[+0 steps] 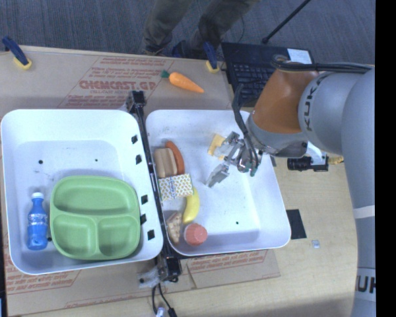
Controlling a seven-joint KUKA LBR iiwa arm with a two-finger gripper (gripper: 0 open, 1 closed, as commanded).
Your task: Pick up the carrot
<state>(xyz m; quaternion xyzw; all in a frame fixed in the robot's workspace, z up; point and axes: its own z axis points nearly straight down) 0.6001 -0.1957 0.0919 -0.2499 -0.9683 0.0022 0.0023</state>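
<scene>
The orange carrot (185,82) with a green tip lies on the cardboard behind the right bin (264,207), outside both bins. My gripper (223,158) is low inside the right bin, well in front and to the right of the carrot. Its fingers are spread open with nothing between them. One fingertip (217,176) points toward the bin floor. A small yellow piece (216,144) lies just beside the other finger.
Along the right bin's left wall lie a hot dog (168,160), a patterned square (175,186), a banana (192,207) and a red-capped item (195,234). The left bin holds a green divided plate (96,216) and a blue bottle (36,220). A laptop (254,71) sits right of the carrot.
</scene>
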